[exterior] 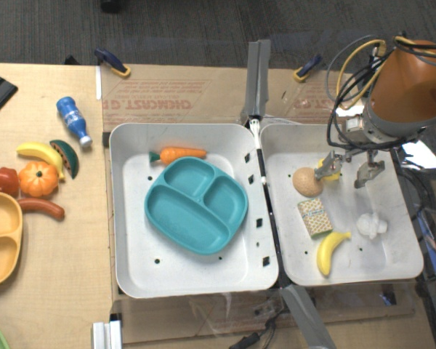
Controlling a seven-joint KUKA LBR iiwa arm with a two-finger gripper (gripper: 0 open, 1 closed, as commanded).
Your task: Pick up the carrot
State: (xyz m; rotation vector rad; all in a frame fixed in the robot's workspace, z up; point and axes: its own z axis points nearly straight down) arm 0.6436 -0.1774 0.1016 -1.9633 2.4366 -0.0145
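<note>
The carrot (179,153), orange with a green tip at its left end, lies in the left bin (127,217) along the far edge of a teal divided plate (197,203). My gripper (351,171) hangs over the right bin (403,257), far to the right of the carrot. Its two fingers stand apart, open, with nothing between them. One finger (331,169) is just right of a tan egg-shaped object (307,182).
The right bin also holds a patterned sponge block (315,217), a banana (330,251) and a small white object (371,226). Left of the bins on the bench lie a blue bottle (73,121), toy fruit (38,177) and a yellow tray (0,238).
</note>
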